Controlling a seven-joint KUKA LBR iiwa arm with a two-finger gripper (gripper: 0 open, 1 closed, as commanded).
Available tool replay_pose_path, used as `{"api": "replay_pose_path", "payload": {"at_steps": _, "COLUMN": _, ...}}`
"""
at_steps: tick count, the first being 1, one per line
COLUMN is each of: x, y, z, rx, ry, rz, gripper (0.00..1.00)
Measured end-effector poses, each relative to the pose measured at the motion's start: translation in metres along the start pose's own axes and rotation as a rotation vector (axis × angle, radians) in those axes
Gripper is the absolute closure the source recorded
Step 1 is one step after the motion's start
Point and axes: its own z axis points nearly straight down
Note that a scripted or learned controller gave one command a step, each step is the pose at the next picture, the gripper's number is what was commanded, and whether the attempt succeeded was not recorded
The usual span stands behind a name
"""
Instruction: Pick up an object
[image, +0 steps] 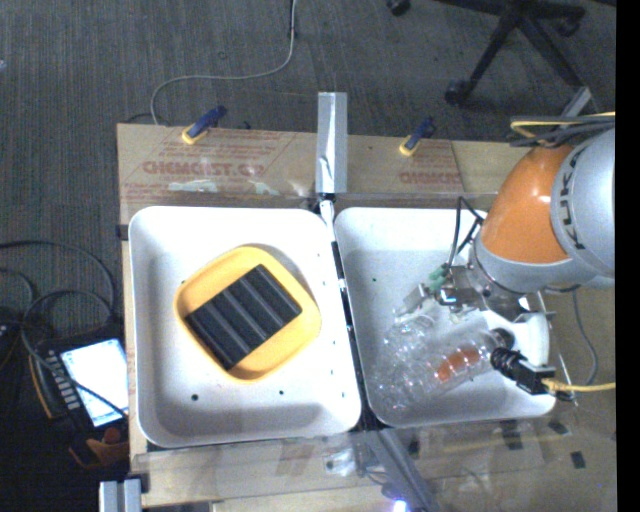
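Now we hover pincer (455, 292) low in right white bin (400, 240), just beside clear crumpled plastic bottle with orange residue (440, 355); pincer state: cannot tell. Yellow tray with black ribbed insert (248, 312) sits in left bin (160, 240). We advise centring over bottle body, descending straight, closing slowly against slippery plastic.

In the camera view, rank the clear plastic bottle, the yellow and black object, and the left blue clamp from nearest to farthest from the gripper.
1. Clear plastic bottle: right bin, just below and left of the gripper.
2. Yellow and black object: middle of the left bin.
3. Left blue clamp: bench's back edge, above the left bin.
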Motion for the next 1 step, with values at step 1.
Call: {"api": "replay_pose_path", "payload": {"at_steps": 1, "x": -0.0556, "y": -0.0345, "z": 0.0643, "rx": -0.026, "ry": 0.0, "rz": -0.081, "gripper": 0.0}}
